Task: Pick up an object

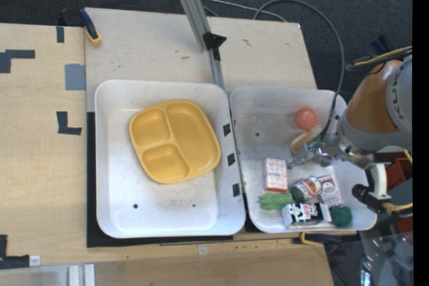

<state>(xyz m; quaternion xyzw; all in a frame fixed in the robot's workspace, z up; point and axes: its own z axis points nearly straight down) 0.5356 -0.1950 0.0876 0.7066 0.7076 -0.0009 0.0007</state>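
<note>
Down in the right bin (pixel 249 104) the claw (pixel 303 156) sits low over the floor, reaching in from the right edge where the grey arm (pixel 375 118) with its orange band comes across the rim. Whether the claw is apart or together cannot be told; the metal at its tip is small and blurred against the white floor.

Just left of the claw, and touching or nearly touching it, lies a yellowish piece (pixel 299 141), possibly a banana, though it is too small to be sure. An orange-red ball (pixel 306 118) lies just above that, near the bin's far side. Below and left of the claw is a small red and white carton (pixel 275 175), apart from the claw tip. Directly below the claw, a can with a red and white label (pixel 315 188) lies on its side, close to the claw. Along the near wall sit a green object (pixel 275 201), a black and white packet (pixel 303 213), and a dark green round object (pixel 341 215).

The left bin (pixel 107 164) holds a yellow divided plate (pixel 175 141) with three compartments, well apart from the claw. Both bins rest on the bench (pixel 40 144).
</note>
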